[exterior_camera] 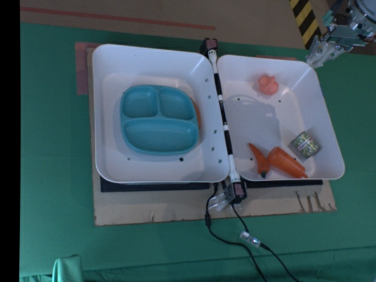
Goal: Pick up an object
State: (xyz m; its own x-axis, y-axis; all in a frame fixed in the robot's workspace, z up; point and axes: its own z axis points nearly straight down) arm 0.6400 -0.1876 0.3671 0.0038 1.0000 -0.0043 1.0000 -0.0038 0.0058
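Note:
The right bin point(320, 104) holds three objects. A small orange lumpy toy point(268, 84) lies near its far side. Two orange carrot-like pieces point(277, 160) rest at its near edge. A small patterned can point(305, 144) lies close to the right wall. My gripper point(320, 54) hangs above the bin's far right corner, clear of all of them, with nothing between its fingers, which look spread.
The left bin point(106, 157) carries a teal divided plate point(157, 120). A black-and-white hinge bar point(222, 113) runs between the bins. Cables point(247, 239) trail over the green mat in front. A yellow-black hazard strip point(301, 4) lies at the far right.

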